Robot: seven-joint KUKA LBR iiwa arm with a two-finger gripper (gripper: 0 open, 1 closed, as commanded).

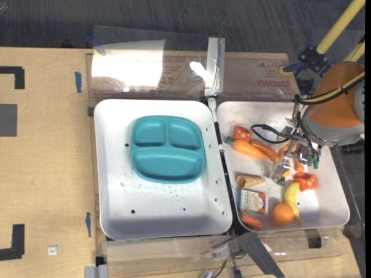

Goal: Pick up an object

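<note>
My gripper (285,168) is low in the right bin (336,204), reaching in from the right under the orange-banded wrist (336,106). Its tip sits among the toy food, just right of an orange carrot (254,149) and above a yellow banana (293,194). A red piece (307,182) lies right beside the tip. Nothing can be made out as held. Cables and the wrist hide whatever lies under the gripper body.
The right bin also holds a red pepper (242,134), a cone (250,182), a small carton (253,201), an orange (283,213) and a red sausage (251,221). A teal divided plate (168,148) rests in the left bin (116,201).
</note>
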